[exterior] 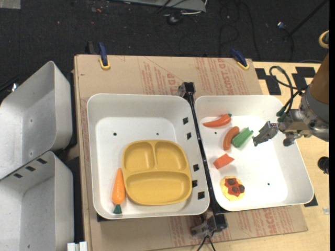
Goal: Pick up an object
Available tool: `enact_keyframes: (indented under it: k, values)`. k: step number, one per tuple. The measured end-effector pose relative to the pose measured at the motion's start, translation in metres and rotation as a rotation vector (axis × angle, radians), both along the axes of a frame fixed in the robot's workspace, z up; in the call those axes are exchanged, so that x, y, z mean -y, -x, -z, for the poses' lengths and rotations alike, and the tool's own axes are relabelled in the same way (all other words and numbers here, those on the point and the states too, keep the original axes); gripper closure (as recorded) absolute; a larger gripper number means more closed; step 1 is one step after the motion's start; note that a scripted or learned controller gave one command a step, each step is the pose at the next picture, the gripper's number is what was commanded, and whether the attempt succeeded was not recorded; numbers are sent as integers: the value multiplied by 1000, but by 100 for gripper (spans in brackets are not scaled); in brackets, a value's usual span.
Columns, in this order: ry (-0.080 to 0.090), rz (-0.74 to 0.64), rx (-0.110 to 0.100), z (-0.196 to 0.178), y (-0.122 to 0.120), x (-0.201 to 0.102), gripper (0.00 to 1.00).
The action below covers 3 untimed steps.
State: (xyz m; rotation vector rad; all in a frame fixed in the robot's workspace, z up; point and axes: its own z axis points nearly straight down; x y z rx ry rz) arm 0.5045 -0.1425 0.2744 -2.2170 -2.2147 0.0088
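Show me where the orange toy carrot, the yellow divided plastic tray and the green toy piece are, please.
Orange toy carrot (119,187): camera view, middle of its body.
Yellow divided plastic tray (156,192): camera view, floor of its large front compartment.
Green toy piece (242,137): camera view, its centre.

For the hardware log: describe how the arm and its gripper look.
The arm is grey, with an orange band at the frame's edge and black cables looping beside its wrist. A silver metallic wrist block carries the gripper, which is small, dark and angular.
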Motion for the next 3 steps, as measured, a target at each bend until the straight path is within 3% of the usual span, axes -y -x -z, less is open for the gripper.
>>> enact_keyframes:
  k: [1,3]
  values:
    - [2,-2,9,-5,-2,0,0]
    - [0,0,3,114,2,-9,0]
